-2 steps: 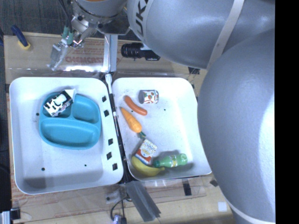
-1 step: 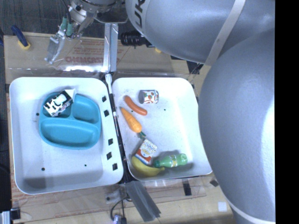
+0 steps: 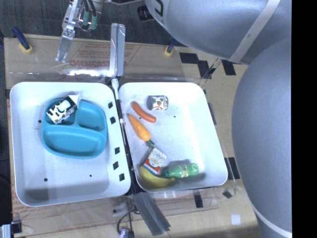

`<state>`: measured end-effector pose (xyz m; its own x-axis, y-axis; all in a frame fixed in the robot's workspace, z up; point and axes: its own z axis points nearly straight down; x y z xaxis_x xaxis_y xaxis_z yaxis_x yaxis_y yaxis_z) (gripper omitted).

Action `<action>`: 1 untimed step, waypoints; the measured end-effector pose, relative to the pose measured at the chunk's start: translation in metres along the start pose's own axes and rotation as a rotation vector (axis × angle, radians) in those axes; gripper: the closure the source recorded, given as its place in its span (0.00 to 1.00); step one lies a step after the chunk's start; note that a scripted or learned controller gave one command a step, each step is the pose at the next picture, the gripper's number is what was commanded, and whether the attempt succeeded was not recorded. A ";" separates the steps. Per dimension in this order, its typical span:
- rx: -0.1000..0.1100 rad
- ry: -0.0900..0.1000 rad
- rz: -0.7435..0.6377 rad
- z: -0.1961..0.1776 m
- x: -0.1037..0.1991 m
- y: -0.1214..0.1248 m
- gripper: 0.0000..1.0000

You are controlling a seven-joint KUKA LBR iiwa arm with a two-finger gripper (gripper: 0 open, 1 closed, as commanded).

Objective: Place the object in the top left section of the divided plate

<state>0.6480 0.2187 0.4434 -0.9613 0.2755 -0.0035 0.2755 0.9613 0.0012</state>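
Blue divided plate (image 3: 74, 133) sits near left bin's (image 3: 25, 182) far-left walls.

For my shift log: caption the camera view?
Black-and-white carton lies in blue divided plate's top-left section; gripper raised above bins.

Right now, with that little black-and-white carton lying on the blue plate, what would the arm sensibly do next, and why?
Probably just retreat. The carton already lies in the top left section of the blue divided plate, and the gripper hangs high above the bench, beyond the left bin, so nothing seems left to carry.
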 end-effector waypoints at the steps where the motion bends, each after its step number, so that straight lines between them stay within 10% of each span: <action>1: 0.000 0.000 0.000 0.000 0.000 0.000 0.00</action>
<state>0.6480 0.2188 0.4434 -0.9613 0.2755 -0.0034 0.2755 0.9613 0.0012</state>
